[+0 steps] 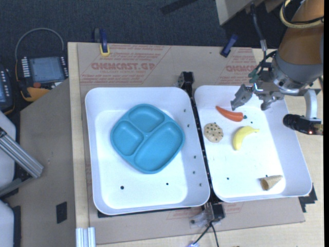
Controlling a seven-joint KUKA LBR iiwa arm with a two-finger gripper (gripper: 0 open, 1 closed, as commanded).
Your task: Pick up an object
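Overhead, two shallow white bins are seen side by side on a surface [154, 60] covered with brown printed board. The left bin [97, 138] holds a blue divided plate [147, 138] with three compartments, lying near its middle.

The right bin [293, 153] holds four small things. A red chili [230, 113] lies toward the far side, slanted. A round cookie [213, 132] is placed just beside the bin's left wall, below the chili. A yellow banana [243, 137] lies to the right of the cookie, near the bin's middle. A tan cone [271, 181] rests well apart from these, near the bin's front right corner.

The grey arm [300, 60], with its orange band, is seen reaching in from the upper right. Its pincer [253, 101] is positioned over the far part of the right bin, its two fingers spread wide apart with nothing between them. The left finger [239, 99] is seen just above the right end of the chili; whether it touches the chili cannot be told. The other finger [268, 103] is seen farther right, over bare bin floor.

A small screen device [45, 68] with a looped cable is seen off the surface at the upper left.
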